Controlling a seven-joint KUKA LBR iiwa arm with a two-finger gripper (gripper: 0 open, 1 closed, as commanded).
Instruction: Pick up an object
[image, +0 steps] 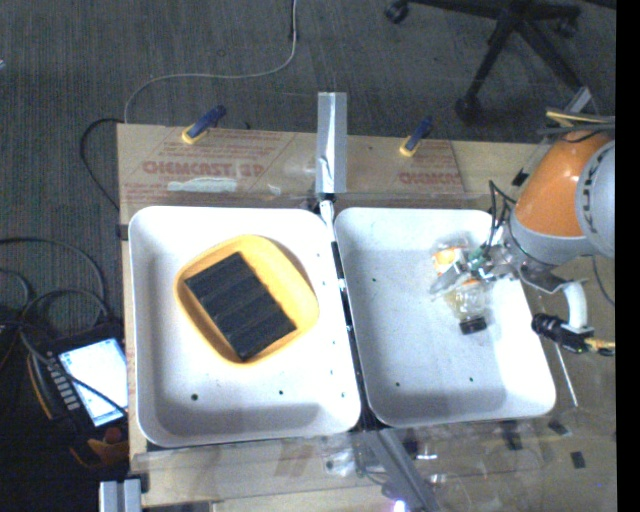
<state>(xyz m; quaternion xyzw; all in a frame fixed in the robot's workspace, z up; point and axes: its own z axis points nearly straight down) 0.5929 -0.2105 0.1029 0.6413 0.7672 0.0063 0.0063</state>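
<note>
- The gripper (462, 285) hangs low in the right bin (400, 350), its metal parts a blur of glints near the bin's upper right; from this height it cannot be told how it is set.
- Something yellow-orange and clear (447, 257) sits right at the gripper, too small and too blurred to name, and it cannot be told whether that is an object or part of the tool. Nothing is plainly seen in a grasp.
- By this evidence the pick looks at most begun: the arm (560, 200) is down at the bin floor, and no lift is visible.
- The one sure object on offer, a yellow dish (300, 280) bearing a black ribbed block (240, 305), lies in the left bin (160, 400), well apart from the gripper and across the divider.
- Both white bins rest side by side on a brown board (150, 150), held at the far edge by two blue-and-yellow clamps (203, 124).
- Around the bench: dark carpet, loose cables, a lit tablet (90, 380) at lower left and a chair base (500, 50) at the top.
</note>
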